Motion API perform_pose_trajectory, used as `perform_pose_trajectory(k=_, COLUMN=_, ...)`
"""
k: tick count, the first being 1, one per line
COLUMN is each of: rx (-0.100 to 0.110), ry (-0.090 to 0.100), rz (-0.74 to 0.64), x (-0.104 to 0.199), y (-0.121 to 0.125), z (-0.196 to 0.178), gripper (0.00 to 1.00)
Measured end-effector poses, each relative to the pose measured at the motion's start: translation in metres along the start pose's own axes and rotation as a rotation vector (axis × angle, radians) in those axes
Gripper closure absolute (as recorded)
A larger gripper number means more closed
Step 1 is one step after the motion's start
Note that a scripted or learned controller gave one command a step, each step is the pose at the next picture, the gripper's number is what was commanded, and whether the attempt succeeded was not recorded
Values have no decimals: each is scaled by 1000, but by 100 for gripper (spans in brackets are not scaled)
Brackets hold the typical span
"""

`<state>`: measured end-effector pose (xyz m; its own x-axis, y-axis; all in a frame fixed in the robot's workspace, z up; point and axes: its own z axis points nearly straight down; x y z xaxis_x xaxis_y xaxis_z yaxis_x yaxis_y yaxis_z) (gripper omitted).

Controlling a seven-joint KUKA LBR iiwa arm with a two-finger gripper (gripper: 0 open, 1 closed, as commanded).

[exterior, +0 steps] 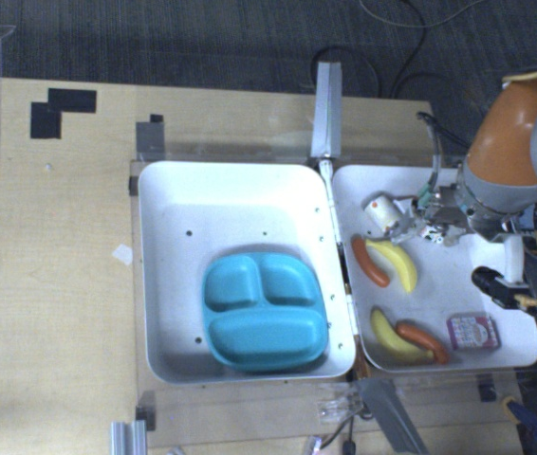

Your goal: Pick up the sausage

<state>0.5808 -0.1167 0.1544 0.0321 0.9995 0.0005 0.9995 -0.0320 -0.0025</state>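
No writing can be read anywhere; the small purple packet near the right bin's front right corner has a pale label too blurred to make out.

Two sausages lie in the right bin. One sausage sits close to the bin's left wall, angled, touching the left side of a banana. The front sausage lies by the front wall, resting against a second banana, with the packet just beside it to the right.

The claw hangs over the back of the right bin, above and to the right of the first sausage and apart from it; nothing is seen between its fingers, and whether they are open or closed cannot be told. The arm covers the bin's back right part.

Bare floor shows mid-bin, between the bananas and the right wall. The left bin holds a blue tray toward its front; its back half is bare. The desk spreads out to the left.
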Motion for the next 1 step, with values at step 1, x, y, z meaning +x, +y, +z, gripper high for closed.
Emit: perform_pose_trajectory(k=1, rx=-13, ry=-1, rz=-115, x=6, y=-82, z=66, gripper=0)
